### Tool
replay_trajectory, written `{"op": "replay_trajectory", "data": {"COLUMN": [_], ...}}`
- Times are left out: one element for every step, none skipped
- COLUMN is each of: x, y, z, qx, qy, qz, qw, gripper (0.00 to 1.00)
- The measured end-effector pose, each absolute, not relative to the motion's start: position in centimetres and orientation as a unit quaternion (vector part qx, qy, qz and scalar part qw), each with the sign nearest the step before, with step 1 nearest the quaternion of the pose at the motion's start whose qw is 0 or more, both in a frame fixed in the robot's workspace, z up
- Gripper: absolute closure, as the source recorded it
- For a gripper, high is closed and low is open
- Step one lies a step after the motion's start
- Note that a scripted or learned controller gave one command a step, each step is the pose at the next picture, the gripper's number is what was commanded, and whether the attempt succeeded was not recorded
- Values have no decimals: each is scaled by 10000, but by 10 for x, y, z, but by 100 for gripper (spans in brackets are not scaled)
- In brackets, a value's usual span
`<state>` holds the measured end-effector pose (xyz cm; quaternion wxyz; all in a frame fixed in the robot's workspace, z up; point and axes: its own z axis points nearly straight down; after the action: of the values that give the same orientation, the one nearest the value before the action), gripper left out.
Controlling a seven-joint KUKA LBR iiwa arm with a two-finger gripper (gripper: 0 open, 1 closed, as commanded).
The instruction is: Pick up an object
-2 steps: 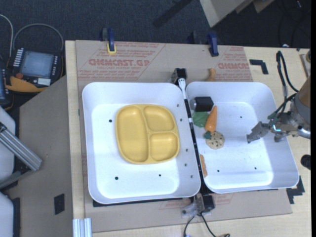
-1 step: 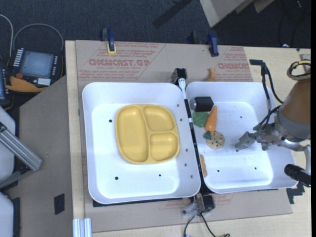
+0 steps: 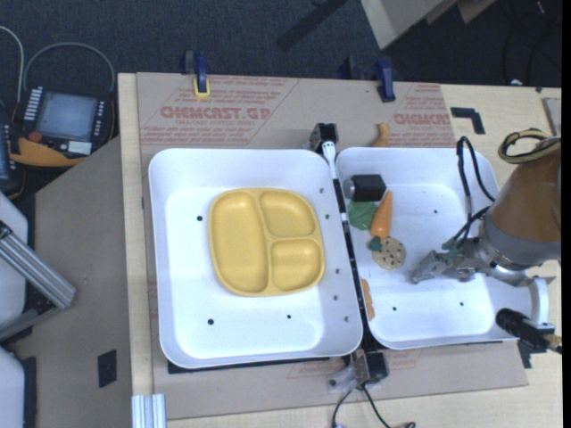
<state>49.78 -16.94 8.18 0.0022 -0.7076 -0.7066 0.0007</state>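
Claw (image 3: pixel 426 270) low in right bin (image 3: pixel 428 324), near cookie (image 3: pixel 388 253); open or closed, cannot tell.

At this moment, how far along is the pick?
Done: the claw is low in the right bin, beside the cookie. In hand: nothing visible between its tips. Left: grasp and lift the cookie, carrot or black block.

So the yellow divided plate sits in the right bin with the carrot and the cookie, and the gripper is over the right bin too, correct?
Not quite. The camera view shows the yellow divided plate in the left bin, alone. The carrot and cookie do lie in the right bin, and the gripper is over that bin too.
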Motion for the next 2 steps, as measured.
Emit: {"op": "replay_trajectory", "data": {"x": [499,497], "y": [-170,-160], "z": [95,146], "qx": [-7075,-7065], "qy": [-7067,-7077], "qz": [-1,-13], "qw": [-10,-27], "gripper": [100,100]}}
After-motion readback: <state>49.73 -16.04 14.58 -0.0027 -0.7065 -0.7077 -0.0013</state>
